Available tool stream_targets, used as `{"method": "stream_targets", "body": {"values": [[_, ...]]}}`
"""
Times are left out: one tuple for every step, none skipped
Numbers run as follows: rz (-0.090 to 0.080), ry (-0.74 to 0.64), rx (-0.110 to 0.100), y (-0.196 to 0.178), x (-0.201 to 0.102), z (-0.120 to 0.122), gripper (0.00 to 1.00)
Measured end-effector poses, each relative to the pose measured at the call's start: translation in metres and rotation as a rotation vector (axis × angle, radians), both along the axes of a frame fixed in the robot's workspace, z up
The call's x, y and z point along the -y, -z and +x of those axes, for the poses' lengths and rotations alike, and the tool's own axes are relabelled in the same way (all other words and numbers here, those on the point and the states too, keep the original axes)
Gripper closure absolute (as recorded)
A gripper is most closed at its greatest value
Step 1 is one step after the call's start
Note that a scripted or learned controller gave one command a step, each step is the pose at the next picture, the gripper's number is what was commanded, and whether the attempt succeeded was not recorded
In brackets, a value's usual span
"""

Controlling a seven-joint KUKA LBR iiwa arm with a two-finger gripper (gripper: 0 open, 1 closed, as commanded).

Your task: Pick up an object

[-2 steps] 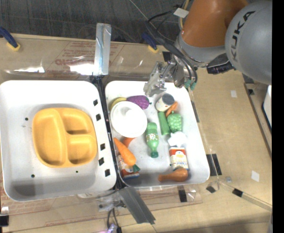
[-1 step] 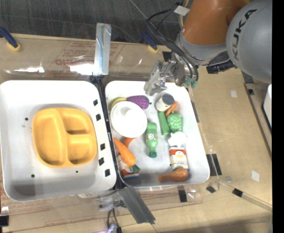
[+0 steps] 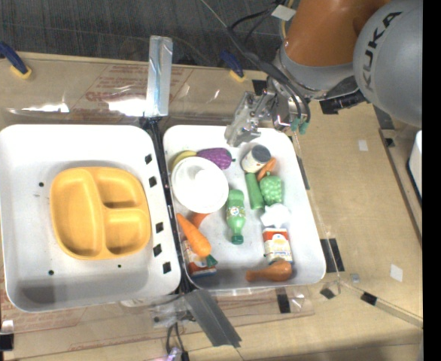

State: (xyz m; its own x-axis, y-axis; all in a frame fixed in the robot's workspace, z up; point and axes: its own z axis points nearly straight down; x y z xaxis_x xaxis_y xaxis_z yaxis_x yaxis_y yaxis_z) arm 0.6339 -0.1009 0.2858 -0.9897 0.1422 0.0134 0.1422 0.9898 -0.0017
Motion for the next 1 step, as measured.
{"method": "stream_targets", "body": {"values": [[0.0, -0.003, -0.005, -0.0069, -0.0007, 0.0006, 1.0]]}}
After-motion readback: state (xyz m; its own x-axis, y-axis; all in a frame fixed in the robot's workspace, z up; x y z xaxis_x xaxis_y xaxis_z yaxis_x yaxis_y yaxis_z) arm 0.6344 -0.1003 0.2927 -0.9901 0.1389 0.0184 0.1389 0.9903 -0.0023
